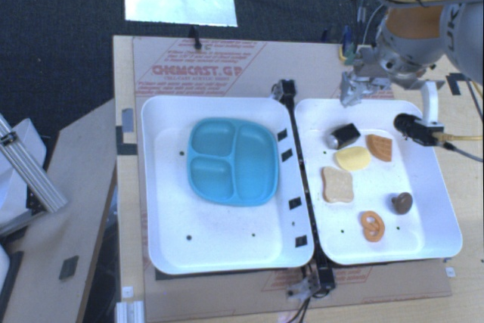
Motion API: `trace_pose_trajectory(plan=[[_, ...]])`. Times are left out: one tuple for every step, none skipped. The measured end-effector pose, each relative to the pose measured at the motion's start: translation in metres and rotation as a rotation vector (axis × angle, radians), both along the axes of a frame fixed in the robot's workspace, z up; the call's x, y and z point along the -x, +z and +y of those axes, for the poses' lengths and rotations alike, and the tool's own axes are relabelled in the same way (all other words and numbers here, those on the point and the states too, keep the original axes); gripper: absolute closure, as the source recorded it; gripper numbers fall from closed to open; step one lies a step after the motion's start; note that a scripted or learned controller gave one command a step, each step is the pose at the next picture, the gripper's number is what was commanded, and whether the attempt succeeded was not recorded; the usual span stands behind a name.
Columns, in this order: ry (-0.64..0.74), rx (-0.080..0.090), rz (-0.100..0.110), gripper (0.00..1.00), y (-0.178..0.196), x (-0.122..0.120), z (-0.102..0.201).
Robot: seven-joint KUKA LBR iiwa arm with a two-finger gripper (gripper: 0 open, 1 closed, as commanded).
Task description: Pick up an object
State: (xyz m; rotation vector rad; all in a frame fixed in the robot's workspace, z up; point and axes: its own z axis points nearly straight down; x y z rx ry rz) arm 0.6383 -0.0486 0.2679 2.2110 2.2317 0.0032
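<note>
Over the far edge of the right bin, the grey arm's hand is hovering above the bin's back wall, carrying nothing visible beneath it; whether it is released or clenched cannot be told from this angle. Six small things are lying in this bin as candidates for the pick. A black block is sitting nearest the hand, just in front of it. A yellow lemon-shaped piece is lying just beside the block, with an orange ridged wedge close against its right side. A toy slice of bread is lying flat nearer the camera, a toy pretzel is resting towards the front rim, and a brown rounded lump is sitting alone to the right. The left bin is holding a blue divided plate, well apart from the hand. The arm is probably lining up its approach, and the black block is looking like the shortest reach. To do this well, the hand is needing to come straight down, centred on one thing, with its closing line across that thing's narrow side. The crowding of block, yellow piece and wedge is risking a nudge or a double catch. The lump is standing clear and may be offering an easier grip, while the bread and pretzel are lying low and may slip.
</note>
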Motion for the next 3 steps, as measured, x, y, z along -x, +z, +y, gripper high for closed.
trace_pose_trajectory(plan=[[0.001, -0.001, 0.002, 1.00, 0.001, 0.026, 0.052], [0.001, -0.001, 0.004, 1.00, -0.019, 0.049, 0.104], [0.000, -0.001, 0.003, 1.00, -0.021, 0.074, 0.146]])
